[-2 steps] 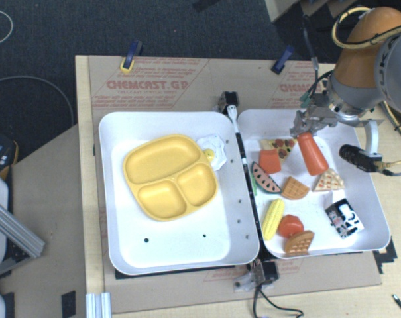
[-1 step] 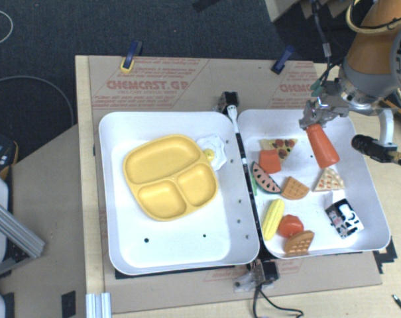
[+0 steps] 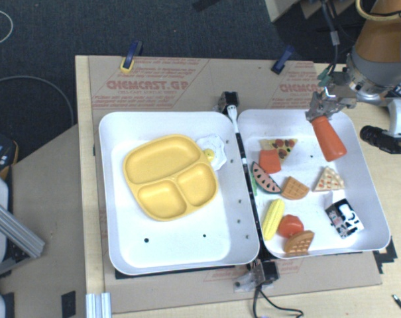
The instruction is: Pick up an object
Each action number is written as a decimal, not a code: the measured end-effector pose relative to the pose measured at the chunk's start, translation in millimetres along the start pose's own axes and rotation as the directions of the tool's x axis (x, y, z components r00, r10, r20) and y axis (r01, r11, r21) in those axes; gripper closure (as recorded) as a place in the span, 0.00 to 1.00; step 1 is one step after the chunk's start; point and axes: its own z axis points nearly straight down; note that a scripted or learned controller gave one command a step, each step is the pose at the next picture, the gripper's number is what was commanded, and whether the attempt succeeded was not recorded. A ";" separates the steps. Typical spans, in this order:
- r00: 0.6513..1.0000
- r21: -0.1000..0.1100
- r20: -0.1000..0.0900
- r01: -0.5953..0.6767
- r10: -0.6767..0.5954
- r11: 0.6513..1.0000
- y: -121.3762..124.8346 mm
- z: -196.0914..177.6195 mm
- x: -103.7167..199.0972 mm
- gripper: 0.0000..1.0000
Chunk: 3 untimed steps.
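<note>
One hand [image 3: 321,111] grasping orange carrot [image 3: 329,138]; board [image 3: 147,81] printed "CHEMCAST GP".

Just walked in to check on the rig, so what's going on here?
The arm's gripper is over the far end of the right bin, its fingers closed on the top of an orange carrot-like toy that hangs tilted. Other toy foods lie in that bin. The left bin holds a yellow divided plate.
</note>
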 end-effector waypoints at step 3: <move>1.000 0.011 -0.004 0.002 -0.002 1.000 -87.3 9.0 126.9 1.00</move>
